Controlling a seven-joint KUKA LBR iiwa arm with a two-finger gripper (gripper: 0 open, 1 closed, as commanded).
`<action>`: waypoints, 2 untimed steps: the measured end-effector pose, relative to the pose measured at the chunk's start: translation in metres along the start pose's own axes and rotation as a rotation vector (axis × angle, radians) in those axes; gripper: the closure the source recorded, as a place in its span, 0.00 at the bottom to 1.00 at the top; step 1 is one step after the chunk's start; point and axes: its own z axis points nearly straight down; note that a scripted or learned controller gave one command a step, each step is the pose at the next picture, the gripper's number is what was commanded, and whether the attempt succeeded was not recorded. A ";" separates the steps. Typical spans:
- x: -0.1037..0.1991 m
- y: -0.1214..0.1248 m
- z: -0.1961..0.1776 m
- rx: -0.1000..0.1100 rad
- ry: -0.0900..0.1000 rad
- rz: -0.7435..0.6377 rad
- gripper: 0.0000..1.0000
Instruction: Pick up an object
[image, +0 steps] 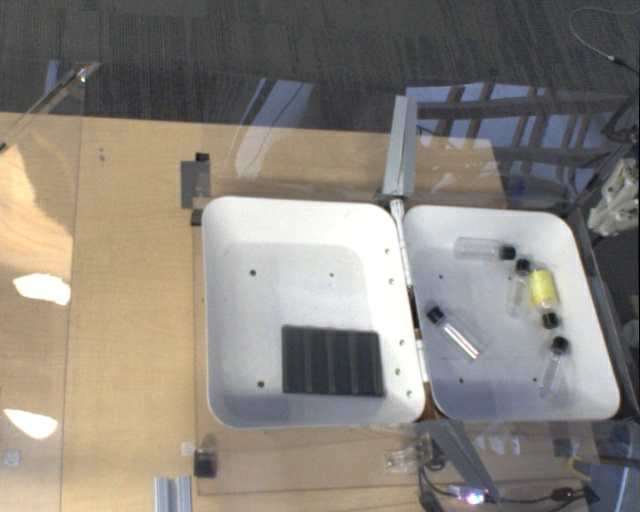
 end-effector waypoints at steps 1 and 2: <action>0.008 0.001 0.133 -0.004 0.006 -0.275 1.00; -0.018 0.007 -0.010 -0.003 0.000 -0.912 1.00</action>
